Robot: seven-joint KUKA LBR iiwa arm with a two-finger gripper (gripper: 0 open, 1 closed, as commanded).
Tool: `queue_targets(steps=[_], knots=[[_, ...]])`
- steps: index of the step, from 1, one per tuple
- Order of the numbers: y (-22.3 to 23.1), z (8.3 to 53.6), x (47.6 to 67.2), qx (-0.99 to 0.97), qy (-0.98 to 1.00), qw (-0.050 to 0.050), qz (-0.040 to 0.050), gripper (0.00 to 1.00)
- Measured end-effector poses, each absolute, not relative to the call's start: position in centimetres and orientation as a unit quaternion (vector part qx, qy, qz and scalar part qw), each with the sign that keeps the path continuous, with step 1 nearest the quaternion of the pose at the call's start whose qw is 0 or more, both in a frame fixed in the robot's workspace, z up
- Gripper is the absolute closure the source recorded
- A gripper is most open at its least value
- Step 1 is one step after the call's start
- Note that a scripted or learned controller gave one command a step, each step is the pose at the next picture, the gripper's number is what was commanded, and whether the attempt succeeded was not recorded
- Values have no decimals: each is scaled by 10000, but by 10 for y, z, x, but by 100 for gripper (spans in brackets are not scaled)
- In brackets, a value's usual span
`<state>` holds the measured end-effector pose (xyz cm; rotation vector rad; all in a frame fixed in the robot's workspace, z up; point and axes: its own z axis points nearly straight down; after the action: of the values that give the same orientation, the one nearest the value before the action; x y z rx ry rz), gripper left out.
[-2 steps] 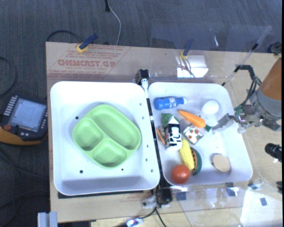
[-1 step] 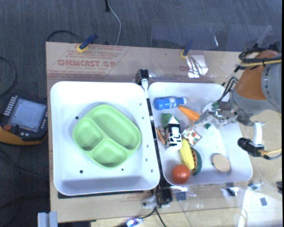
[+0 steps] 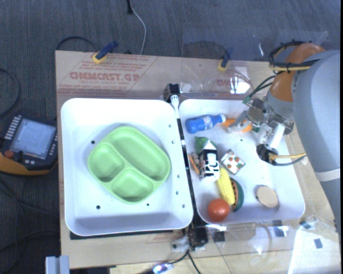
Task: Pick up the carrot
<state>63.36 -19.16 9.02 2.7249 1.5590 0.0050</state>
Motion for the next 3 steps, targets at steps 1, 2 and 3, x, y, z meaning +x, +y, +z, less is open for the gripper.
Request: queue_targets(steps=[1, 2, 3], knots=[[-193, 102, 634, 8668, 4987, 57, 3, 100], [-187, 92, 611, 7835, 6213, 103, 38, 100], [-185, 91, 610, 7835, 6213, 72, 33, 0]])
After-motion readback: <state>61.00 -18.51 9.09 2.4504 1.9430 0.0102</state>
